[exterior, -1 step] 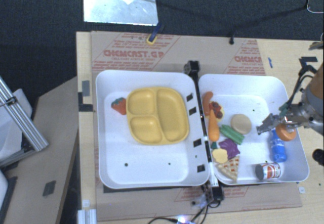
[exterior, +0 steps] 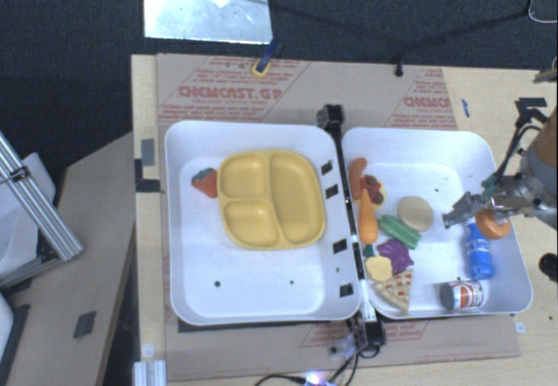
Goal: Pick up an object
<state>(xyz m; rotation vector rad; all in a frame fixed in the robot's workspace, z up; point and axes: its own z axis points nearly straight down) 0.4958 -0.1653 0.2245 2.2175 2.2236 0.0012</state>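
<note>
My gripper (exterior: pixel 457 213) reaches in from the right over the right bin (exterior: pixel 436 153), its tip pointing left. It hovers just above a blue bottle (exterior: pixel 479 257) and next to an orange toy (exterior: pixel 496 226), which the wrist partly hides. To the left of the tip lie a tan bun (exterior: pixel 416 213) and a green piece (exterior: pixel 398 230). Nothing shows between the fingers.
Along the right bin's left side are a carrot (exterior: pixel 368 219), a sausage (exterior: pixel 357 177), a purple piece (exterior: pixel 396 254), a pizza slice (exterior: pixel 395 290) and a can (exterior: pixel 461 294). The left bin (exterior: pixel 187 271) holds a yellow divided plate (exterior: pixel 269 199) and a strawberry (exterior: pixel 205 181).
</note>
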